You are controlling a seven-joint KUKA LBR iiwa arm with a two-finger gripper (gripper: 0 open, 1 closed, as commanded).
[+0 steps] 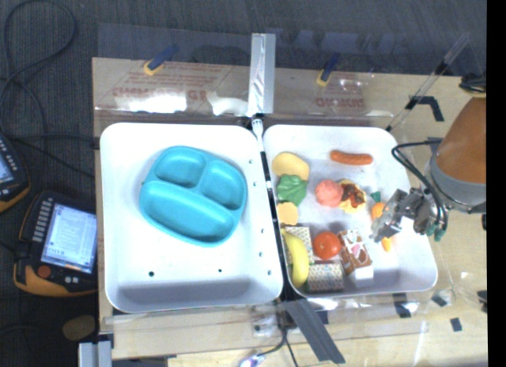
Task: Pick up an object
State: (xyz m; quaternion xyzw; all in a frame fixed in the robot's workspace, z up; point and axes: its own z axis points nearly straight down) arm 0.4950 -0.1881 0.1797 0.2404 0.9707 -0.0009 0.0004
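Right bin (411, 282), front to back. The banana (296, 259) and tomato (326, 244) lie nearest its front wall; my fingers (393, 217) hover mid-bin above a small orange piece (378, 210), their opening indiscernible; the sausage (351, 157) lies rearmost.

A blue divided plate (194, 193) is seen lying in the left bin (118, 278). A handheld pendant (55, 243) (screen lit) is placed on the floor at left, beside what may be a black cable (32, 49).
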